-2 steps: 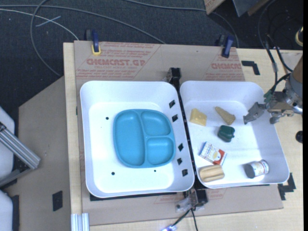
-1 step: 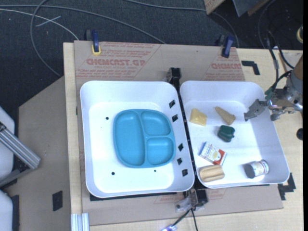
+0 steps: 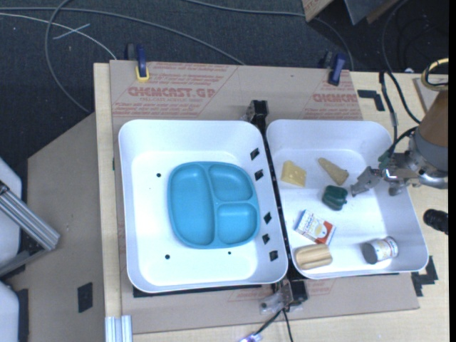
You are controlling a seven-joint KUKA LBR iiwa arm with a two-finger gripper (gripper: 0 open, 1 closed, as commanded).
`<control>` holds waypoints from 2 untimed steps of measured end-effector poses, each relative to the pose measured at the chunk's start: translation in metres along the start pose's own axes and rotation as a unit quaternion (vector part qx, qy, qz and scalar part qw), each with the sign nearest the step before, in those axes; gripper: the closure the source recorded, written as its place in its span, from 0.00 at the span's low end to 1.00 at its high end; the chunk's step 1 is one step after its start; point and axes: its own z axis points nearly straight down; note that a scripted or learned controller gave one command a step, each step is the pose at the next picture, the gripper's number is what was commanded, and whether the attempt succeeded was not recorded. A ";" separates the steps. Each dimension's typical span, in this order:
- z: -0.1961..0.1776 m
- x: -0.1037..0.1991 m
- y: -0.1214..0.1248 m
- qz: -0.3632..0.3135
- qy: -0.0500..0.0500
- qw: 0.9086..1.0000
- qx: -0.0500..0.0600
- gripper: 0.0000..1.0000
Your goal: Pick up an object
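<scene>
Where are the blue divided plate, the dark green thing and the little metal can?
Blue plate (image 3: 212, 204): camera view, centre divider.
Green object (image 3: 333, 197): camera view, its middle.
Can (image 3: 379, 251): camera view, its side.

The arm (image 3: 436, 142) is cut off by the right edge; its gripper (image 3: 367, 180) looks too small to read.

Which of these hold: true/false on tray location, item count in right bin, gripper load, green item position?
1. The blue divided tray lies in the left bin. True.
2. The right bin holds two items. False: six show there.
3. The gripper holds the red-and-white box. False: the box lies on the bin floor, apart from it.
4. The dark green object lies just left of the gripper in the picture. True.
</scene>
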 end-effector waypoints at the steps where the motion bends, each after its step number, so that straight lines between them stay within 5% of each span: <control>1: 0.060 0.002 -0.007 0.000 0.000 1.000 0.000 0.00; 2: 0.066 0.003 -0.007 -0.001 0.000 1.000 -0.001 0.00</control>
